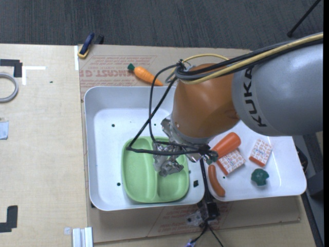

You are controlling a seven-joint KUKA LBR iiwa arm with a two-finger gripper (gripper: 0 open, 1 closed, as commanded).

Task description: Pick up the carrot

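Carrot behind left bin — well apart from fingers

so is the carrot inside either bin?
No. The carrot lies on the cardboard behind the left bin, outside its far rim, while the hand is over the green tray.

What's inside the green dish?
The gripper hangs over the green dish, which sits in the left bin. The dish's visible parts look bare. The gripper covers part of it, so something could hide there.
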